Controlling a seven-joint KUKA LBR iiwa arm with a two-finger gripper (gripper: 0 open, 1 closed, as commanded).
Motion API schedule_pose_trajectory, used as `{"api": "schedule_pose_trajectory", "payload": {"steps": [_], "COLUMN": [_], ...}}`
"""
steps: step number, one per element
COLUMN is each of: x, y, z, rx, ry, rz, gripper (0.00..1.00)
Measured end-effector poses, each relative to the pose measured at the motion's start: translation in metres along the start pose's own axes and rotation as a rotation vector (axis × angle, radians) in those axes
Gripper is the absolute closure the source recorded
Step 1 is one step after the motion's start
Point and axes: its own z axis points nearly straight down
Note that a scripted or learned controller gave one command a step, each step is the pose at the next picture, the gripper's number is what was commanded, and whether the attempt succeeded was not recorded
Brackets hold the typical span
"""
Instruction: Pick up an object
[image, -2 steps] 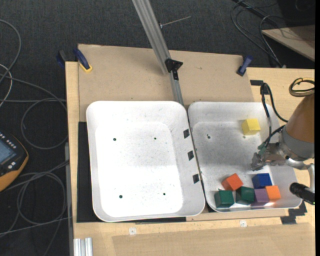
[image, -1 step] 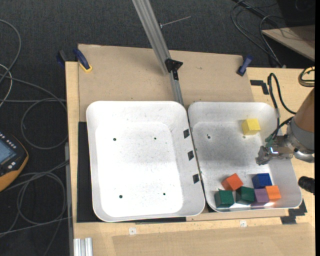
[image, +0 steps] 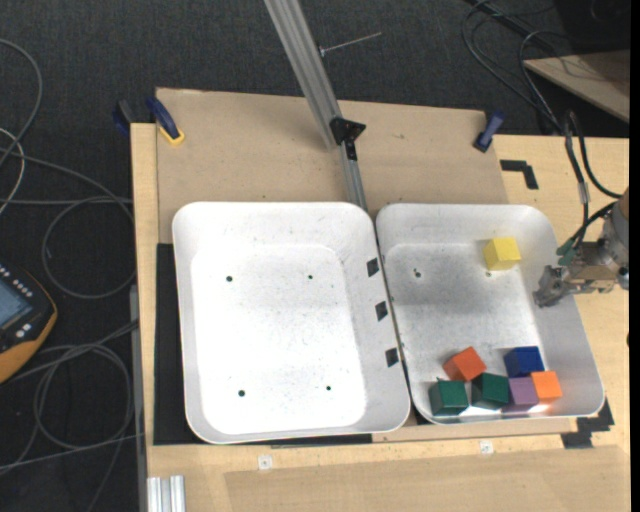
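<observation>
**Tool at right bin edge, nothing visibly held**

Tool (image: 553, 287) sits at right bin (image: 420, 240) rim; grip state can't tell. Yellow block (image: 502, 252) nearest, alone, near the far wall; likely light, rigid, grab flat sides. Other blocks (image: 495, 385) bunched in the near corner. Left bin (image: 200, 240) beside. Wooden table (image: 250, 140), cables on dark floor (image: 70, 110).

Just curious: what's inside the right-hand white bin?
The right bin holds a yellow block alone, and a cluster of orange, green, blue and purple blocks. Anything beneath the cluster is hidden.
</observation>
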Motion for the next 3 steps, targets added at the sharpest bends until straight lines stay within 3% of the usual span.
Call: {"api": "schedule_pose_trajectory", "payload": {"steps": [1, 3], "x": [0.000, 0.109], "y": [0.006, 0.008], "z": [-0.044, -0.027], "rx": [0.002, 0.010], "ry": [0.001, 0.006], "rz": [0.000, -0.005], "gripper": [1.00, 1.00]}}
